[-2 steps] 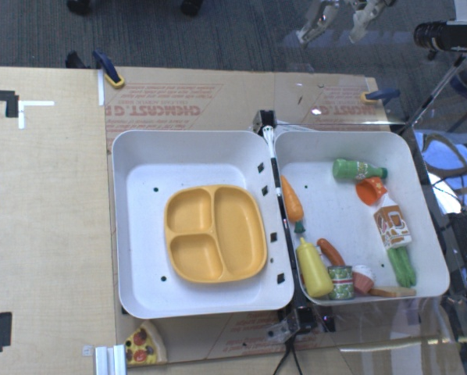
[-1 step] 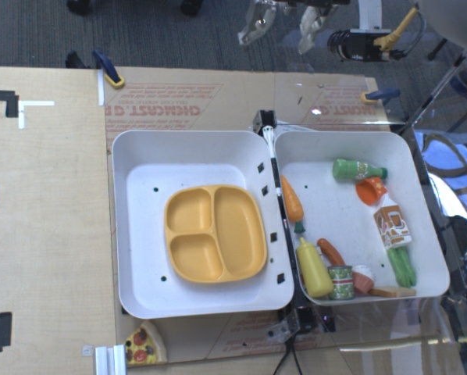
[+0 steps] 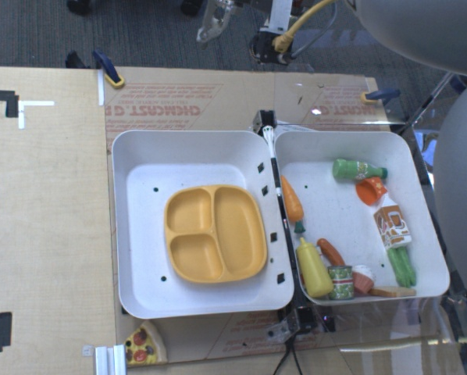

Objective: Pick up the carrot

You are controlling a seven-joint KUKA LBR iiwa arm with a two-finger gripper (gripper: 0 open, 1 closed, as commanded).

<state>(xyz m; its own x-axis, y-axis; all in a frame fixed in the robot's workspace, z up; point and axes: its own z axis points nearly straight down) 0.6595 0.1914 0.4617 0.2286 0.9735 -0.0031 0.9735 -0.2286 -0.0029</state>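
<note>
Left bin (image 3: 124, 209): yellow divided plate (image 3: 215, 233) lying flat at centre. Right bin (image 3: 425, 233): carrot (image 3: 293, 200) at about 9 o'clock, lying lengthwise just beside the left wall, orange body toward 12 o'clock and green end toward 6 o'clock; yellow squeeze bottle (image 3: 312, 268) near it at 6 o'clock, apart from it; green bottle (image 3: 358, 169) at 1 o'clock; further small toy foods along the 3 to 5 o'clock side. Gripper (image 3: 241, 30) at 12 o'clock of the scene, beyond the far rims of both bins, well apart from the carrot and carrying nothing visible; spread or pressed together, cannot tell. Grey arm (image 3: 421, 14) at 1 to 2 o'clock. Task judged not yet begun: no approach, no contact, no lift. Left to do: travel over the right bin, descent at the left wall, grasp, raise.
</note>
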